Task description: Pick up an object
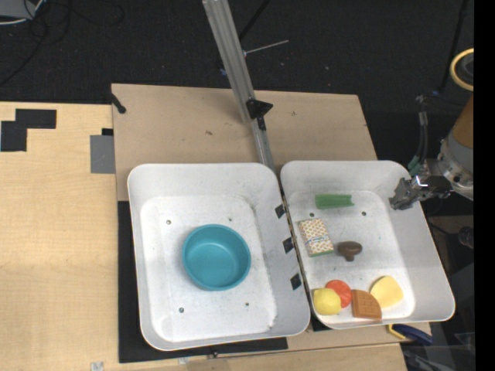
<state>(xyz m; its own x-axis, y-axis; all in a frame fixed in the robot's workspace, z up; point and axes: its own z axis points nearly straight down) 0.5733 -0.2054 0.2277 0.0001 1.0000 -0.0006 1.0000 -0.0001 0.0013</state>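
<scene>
The right bin [402,178] holds a green block [333,201] near its back, a patterned small box [315,236] at the left, and a brown mushroom-like piece [349,250] in the middle. Along its front lie a yellow ball [326,303], a red ball [339,291], an orange-brown wedge [366,304] and a yellow piece [387,291]. My gripper [403,195] hangs over the bin's right rim, to the right of the green block, with nothing visibly held.
A teal bowl [216,256] sits in the left bin [155,184]. A slanted metal rail [236,60] runs from the back down to the gap between the bins. Black clips [288,244] line the shared wall.
</scene>
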